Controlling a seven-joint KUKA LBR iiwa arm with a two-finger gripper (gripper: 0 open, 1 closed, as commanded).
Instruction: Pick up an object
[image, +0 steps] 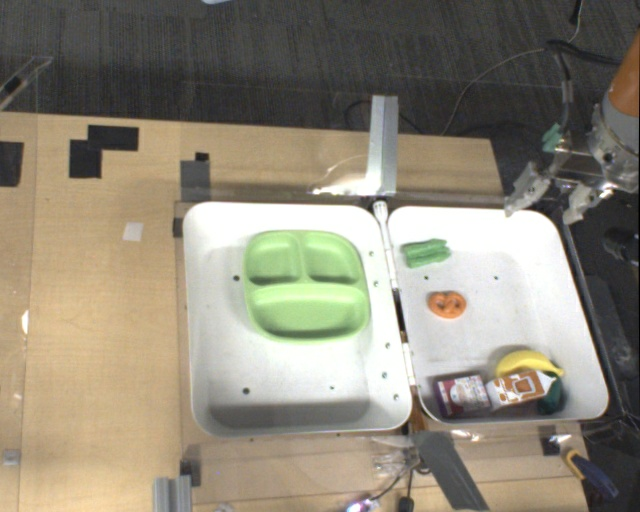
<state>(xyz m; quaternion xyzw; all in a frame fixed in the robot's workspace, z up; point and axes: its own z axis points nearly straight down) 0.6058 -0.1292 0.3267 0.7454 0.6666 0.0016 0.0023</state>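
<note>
A light wooden bench (90, 330) stands on dark grey carpet (250, 50), with thin cables (500, 70) trailing across it.

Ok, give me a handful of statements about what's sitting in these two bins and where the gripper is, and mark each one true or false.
1. The green divided plate lies in the left bin. True.
2. The banana lies at the far edge of the right bin. False: it lies at the near edge, beside the small carton.
3. The gripper hangs over the far right corner of the right bin, with nothing between its fingers. True.
4. The orange piece rests on the green divided plate. False: it lies on the right bin's floor.
5. The green item lies near the right bin's far left corner. True.
</note>
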